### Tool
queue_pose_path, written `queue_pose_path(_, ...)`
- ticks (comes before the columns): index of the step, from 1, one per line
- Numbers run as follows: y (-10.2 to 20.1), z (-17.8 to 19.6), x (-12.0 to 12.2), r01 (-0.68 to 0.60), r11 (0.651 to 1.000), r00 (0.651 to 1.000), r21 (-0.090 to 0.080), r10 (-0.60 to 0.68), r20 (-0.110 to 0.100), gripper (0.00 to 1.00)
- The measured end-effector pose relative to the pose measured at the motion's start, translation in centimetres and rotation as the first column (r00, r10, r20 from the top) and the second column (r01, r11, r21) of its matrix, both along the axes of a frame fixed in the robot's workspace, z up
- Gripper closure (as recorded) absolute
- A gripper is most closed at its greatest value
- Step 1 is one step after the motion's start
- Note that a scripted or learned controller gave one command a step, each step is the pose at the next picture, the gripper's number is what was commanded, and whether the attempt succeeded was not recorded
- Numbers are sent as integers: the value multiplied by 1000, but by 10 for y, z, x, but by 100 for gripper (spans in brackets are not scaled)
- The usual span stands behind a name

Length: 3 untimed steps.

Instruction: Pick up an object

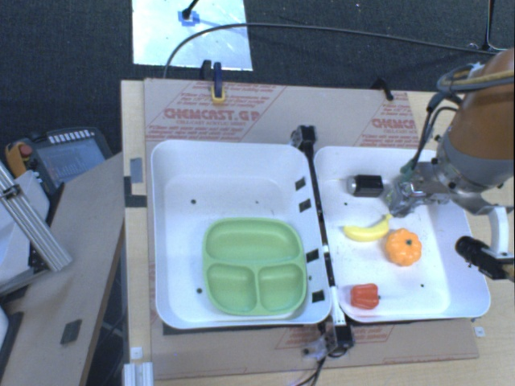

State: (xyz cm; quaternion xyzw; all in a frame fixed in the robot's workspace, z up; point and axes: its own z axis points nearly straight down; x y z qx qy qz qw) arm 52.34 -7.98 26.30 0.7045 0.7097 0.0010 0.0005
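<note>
Both bins (233,163) look like smooth white plastic with a faint sheen. The green plate (254,265) is matt plastic. The banana (366,231), the orange pumpkin (403,247) beside it and the red pepper (364,296) look like smooth, slightly glossy plastic. Printed brown cardboard (241,111) lies under the bins.

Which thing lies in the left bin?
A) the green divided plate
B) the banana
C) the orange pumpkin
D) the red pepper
A: the green plate lies alone in the left bin, while the banana, pumpkin and pepper are all in the right bin.
</note>
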Motion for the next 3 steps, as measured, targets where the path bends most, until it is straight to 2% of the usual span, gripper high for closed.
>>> queue_pose_path(1, 50, -4, -11, -2, 1000, 1000, 1, 2, -2, 100)
queue_pose_path(2, 105, -23, -11, -3, 1000, 1000, 2, 3, -3, 100)
queue_pose_path(3, 161, -19, -16, -4, 1000, 1000, 2, 4, -1, 100)
